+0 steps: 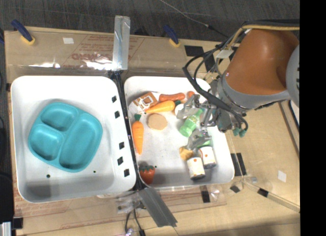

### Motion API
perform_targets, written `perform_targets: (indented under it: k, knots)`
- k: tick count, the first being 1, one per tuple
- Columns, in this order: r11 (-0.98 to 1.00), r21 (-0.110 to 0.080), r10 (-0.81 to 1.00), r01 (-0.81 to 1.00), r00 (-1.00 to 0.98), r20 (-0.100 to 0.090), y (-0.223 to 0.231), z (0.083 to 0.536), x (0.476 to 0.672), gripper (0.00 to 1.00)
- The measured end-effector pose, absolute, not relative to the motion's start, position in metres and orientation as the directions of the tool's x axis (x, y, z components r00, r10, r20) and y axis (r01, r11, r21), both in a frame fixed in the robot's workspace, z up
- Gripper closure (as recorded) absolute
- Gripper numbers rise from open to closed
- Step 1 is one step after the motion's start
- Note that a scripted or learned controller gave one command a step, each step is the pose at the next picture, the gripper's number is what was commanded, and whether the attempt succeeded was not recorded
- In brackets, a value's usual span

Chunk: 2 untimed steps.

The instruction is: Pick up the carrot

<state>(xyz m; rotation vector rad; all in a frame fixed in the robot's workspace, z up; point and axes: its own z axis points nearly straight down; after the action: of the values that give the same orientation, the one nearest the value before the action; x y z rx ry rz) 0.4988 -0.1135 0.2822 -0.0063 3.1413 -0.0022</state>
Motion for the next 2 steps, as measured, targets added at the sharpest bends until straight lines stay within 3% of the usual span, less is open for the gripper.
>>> perform_targets:
  k: [1, 2]
  knots:
    - [0.991, 0.004, -0.131, -0.131, -0.991, 0.009, -0.135, 0.118, 0.478, 0.0]
    - [0.989, 0.0, -0.151, -0.151, -0.989, 0.0, -0.145, 0.104, 0.514, 0.0]
